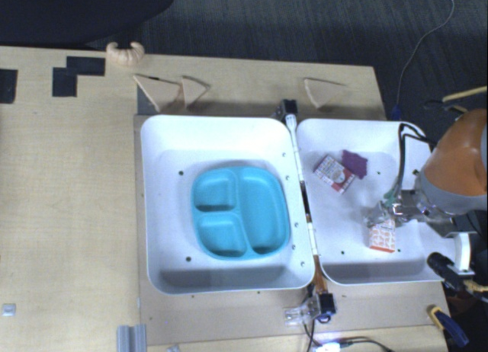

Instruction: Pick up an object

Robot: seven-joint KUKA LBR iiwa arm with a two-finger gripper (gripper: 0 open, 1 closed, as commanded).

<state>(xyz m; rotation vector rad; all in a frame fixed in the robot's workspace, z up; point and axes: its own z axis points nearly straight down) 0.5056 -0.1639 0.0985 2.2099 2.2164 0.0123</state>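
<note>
over the right bin (335, 263) your gripper (390, 209) sits low, right above a small red-and-white packet (382, 236) near that bin's front right corner. you cannot tell from this slanted view whether it is open or closed, and nothing shows the packet lifted off the bin floor, so count the pick as not yet done. two other candidates lie further back in the same bin, touching each other: a red-and-white carton (332, 172) and a purple block (354, 163). the left bin (164, 190) holds a blue divided tray (240, 209). what remains, by my reading, is a firm grasp and a clean lift.
</note>
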